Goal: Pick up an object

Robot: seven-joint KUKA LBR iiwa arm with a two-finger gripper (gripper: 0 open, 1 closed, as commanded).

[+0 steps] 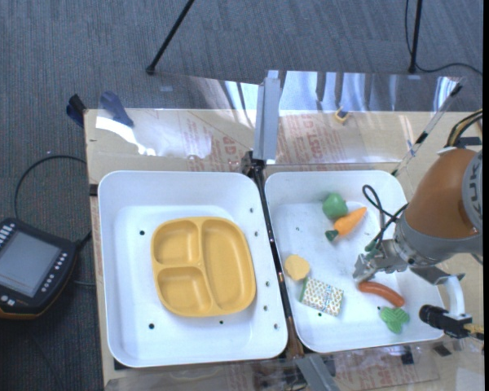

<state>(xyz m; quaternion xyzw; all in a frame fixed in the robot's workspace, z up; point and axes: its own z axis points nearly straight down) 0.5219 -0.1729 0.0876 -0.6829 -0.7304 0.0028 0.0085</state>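
Yellow tray (202, 265) lies in the left bin (114, 218). Right bin (287, 187) holds a yellow piece (297, 266), patterned packet (322, 296), green pepper (335, 205), carrot (347, 222), sausage (381, 293) and broccoli (395, 319). Hand (367, 265) hovers just above-left of the sausage; its opening I cannot tell.

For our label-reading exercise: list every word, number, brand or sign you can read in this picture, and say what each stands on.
None can be read with confidence.
Red lettering on the brown board behind the bins: under glare, too blurred to read.
Screen of the handheld pendant on the floor: too small to read.
Patterned packet in the right bin: any print too small to read.
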